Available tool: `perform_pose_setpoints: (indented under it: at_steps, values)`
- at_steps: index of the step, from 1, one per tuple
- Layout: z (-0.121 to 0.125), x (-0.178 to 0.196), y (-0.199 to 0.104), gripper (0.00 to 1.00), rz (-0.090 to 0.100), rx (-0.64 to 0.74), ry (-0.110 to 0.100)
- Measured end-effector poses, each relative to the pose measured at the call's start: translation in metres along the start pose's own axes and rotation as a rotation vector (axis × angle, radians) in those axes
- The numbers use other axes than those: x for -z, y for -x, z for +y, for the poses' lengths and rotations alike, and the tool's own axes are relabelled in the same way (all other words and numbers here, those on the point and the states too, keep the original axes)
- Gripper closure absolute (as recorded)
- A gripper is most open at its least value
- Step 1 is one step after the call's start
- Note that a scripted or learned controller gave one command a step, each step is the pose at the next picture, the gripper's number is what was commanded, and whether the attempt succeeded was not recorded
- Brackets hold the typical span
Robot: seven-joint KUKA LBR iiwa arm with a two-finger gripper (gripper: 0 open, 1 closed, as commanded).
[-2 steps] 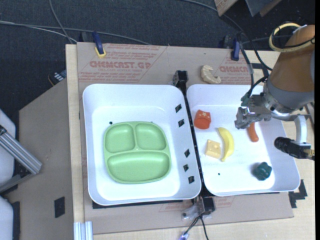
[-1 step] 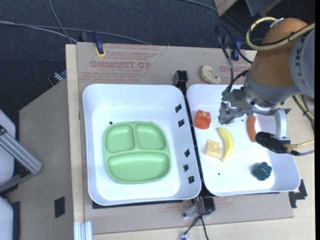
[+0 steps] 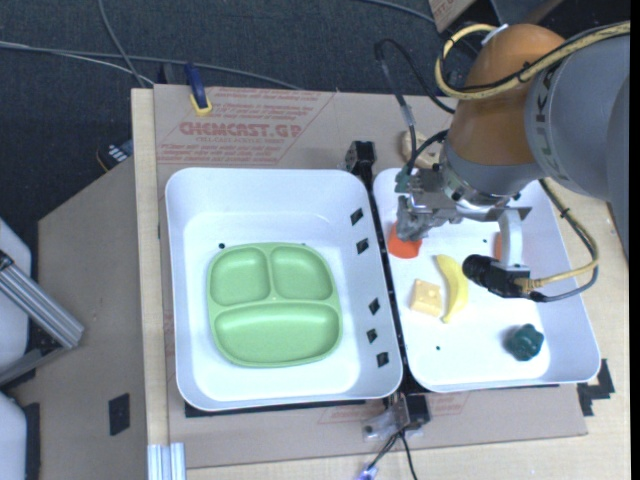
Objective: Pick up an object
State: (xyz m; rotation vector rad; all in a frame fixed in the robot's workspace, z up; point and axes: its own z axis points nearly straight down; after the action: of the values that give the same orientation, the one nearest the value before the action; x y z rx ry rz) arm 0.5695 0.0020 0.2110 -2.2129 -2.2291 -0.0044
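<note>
At the upper left corner of the right bin [image 3: 470, 358], the gripper [image 3: 413, 223] hangs low over a small orange object [image 3: 404, 248], which lies against the wall next to the left bin [image 3: 190, 218].

1. Step in hand: I judge this to be the descent onto a chosen target, the orange object. No object is visibly lifted. From this slanted view I cannot tell whether the claw is open or closed.
2. Other candidates in the right bin: a banana [image 3: 455, 283] near the centre, a pale yellow block [image 3: 428, 298] touching or just beside it on its left, and a teal object [image 3: 523, 341] well apart at the lower right.
3. Next move: I would confirm that the claw straddles the orange object before closing, then raise straight up. The bin wall sits close beside the target, so a sideways offset could jam the claw against the rim or push the object away.

Surface and room: both bins are shallow, white and smooth. The left one holds a green divided tray [image 3: 275, 303]. They rest on a cardboard sheet [image 3: 240, 123] with red print, with a blue and yellow clamp [image 3: 199, 90] at its top edge. Dark carpet [image 3: 250, 28] lies beyond it, and an aluminium rail [image 3: 35, 303] sits at the frame's left edge.
</note>
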Motion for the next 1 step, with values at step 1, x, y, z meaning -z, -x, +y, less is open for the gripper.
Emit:
perform_pose_setpoints:
  at_steps: [1]
  values:
    - [0.005, 0.0028, -0.0448, 1.0, -0.001, -0.003, -0.001]
